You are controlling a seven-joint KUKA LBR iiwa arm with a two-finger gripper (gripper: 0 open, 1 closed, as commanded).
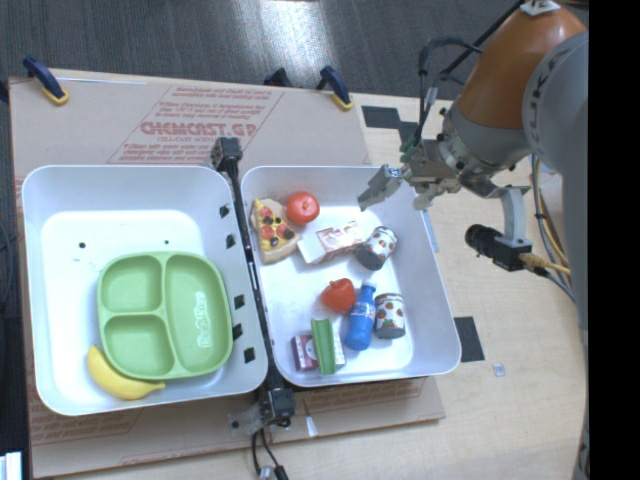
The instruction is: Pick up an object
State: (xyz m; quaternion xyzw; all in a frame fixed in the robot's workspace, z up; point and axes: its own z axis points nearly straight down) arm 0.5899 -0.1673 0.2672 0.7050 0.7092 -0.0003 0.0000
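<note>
Two white bins are sitting side by side on the desk, and the right bin is carrying the clutter the arm is choosing from. The tool is hovering over that bin's far right corner, its two fingers spread wide with nothing between them, well above the contents and touching none of them. Nearest to it, a small dark jar with a patterned lid is lying just beside a flat snack packet; farther left a tomato is resting against a slice of toy pizza. Toward the front, a red pepper, a blue bottle, a small can and a green box are crowding together. The left bin is holding a green divided tray with a banana at its front corner. The jar is looking like the likeliest target: probably light and rigid, but rounded and smooth, so it may be rolling or slipping if pinched off-centre. Closing across its narrow body, away from the packet, is seeming the safest hold. The tomato and pepper are looking like glossy toys, apt to squirt out of a shallow grip, and the packet is lying too flat to catch easily.
</note>
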